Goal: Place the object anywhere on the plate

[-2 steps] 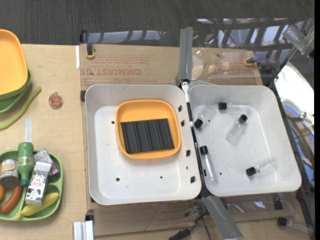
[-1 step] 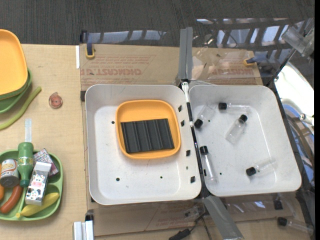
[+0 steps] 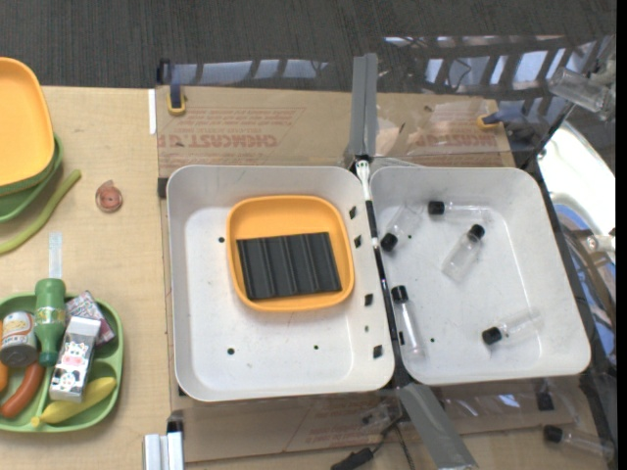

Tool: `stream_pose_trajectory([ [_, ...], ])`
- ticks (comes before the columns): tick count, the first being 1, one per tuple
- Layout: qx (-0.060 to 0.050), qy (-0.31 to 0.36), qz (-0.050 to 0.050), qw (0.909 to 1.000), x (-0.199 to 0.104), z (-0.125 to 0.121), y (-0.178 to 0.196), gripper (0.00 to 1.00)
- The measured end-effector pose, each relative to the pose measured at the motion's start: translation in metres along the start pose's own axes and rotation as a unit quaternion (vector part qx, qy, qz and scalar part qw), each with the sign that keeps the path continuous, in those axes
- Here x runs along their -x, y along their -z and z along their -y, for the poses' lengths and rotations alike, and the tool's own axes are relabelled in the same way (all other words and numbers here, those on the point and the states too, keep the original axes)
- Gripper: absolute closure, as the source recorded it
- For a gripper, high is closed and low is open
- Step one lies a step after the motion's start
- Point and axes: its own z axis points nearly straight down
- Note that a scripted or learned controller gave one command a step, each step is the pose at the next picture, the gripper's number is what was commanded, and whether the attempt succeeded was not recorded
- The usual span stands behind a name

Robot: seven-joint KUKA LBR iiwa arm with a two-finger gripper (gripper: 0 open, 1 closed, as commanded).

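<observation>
Two shallow white bins sit side by side on a sheet of brown cardboard (image 3: 235, 130), their inner walls touching along the centre line. Left bin (image 3: 196, 360): one orange plate (image 3: 290, 211), rounded-square, lying flat in the far half of the bin and slightly right of its middle. On the plate lies a dark ribbed slab (image 3: 290, 265), rectangular, flat, its long side running left to right; it covers the near part of the plate's well and rests wholly within the rim (no edge seen overhanging). The slab is therefore on the plate at this moment. Right bin (image 3: 549, 355): five small clear vials with black caps, all lying on their sides and apart from one another. One vial (image 3: 453, 208) lies at the far side; a second (image 3: 464, 250) lies near the middle, tilted; a third (image 3: 509, 327) lies toward the near right corner; a fourth (image 3: 396, 234) and a fifth (image 3: 404, 313) lie close to the left wall. None of the vials touches the plate. The state of the claw cannot be told from this view. On the bench left of the bins: a green tray (image 3: 103, 395) holding toy food items at the near edge, a stack of orange and green dishes (image 3: 20, 130) at the far left, and a small pink round item (image 3: 109, 197) between the stack and the left bin.
</observation>
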Motion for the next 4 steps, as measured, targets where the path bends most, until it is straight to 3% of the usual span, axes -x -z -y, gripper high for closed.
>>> stream_pose_trajectory([
  [1, 0.000, 0.137, 0.001, 0.9906, 0.0003, -0.0002, 0.0007, 1.00],
  [2, 0.000, 0.273, 0.001, 0.9619, 0.0063, -0.0013, 0.0007, 1.00],
  [3, 0.000, 0.406, 0.002, 0.9140, 0.0068, -0.0015, 0.0009, 1.00],
  [4, 0.001, 0.561, 0.002, 0.8279, 0.0067, -0.0015, 0.0008, 1.00],
])
